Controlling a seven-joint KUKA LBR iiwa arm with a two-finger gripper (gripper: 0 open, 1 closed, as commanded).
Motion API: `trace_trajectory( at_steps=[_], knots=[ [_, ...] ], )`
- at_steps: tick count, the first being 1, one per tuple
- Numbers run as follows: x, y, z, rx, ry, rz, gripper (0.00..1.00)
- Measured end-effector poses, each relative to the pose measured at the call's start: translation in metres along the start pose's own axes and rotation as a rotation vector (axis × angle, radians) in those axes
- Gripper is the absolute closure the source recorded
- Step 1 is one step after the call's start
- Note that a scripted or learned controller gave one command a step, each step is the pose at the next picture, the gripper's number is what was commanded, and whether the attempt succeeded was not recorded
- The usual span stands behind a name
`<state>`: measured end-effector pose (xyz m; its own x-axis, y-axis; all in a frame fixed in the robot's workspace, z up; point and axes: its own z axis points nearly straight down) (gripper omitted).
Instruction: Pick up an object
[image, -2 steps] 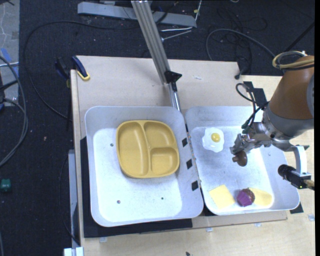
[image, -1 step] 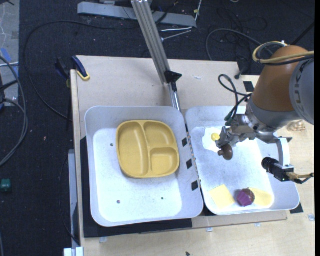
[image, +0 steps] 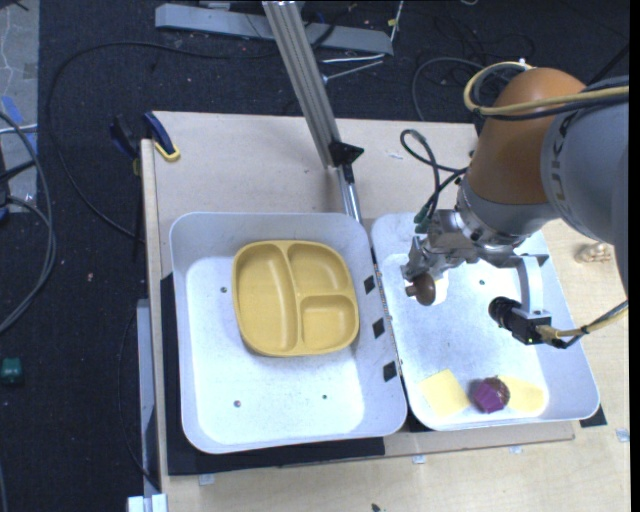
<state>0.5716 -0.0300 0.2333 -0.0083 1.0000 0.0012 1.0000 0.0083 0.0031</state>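
Observation:
My gripper (image: 423, 284) hangs over the left part of the right bin (image: 570, 380), close to its left wall. It is shut on a small round brown object (image: 425, 291) that sits between the fingertips. A purple object (image: 489, 394) lies near that bin's front edge, between a pale yellow flat piece (image: 443, 392) on its left and another yellow piece (image: 527, 400) on its right. All three lie well in front of the gripper.
The left bin (image: 200, 380) holds a yellow divided plate (image: 296, 297). A slanted metal pole (image: 310, 90) rises behind the bins. A black wrist attachment (image: 515, 318) with a cable hangs over the right bin. Bare bin floor lies beneath the gripper.

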Motion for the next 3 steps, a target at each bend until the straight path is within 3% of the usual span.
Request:
trace_trajectory(
  at_steps=[2, 3],
  knots=[
    [0.092, 0.042, 0.009, 0.0, 0.0, 0.001, 1.0],
    [0.088, 0.041, 0.009, 0.003, -0.002, 0.006, 0.0]
  ],
)
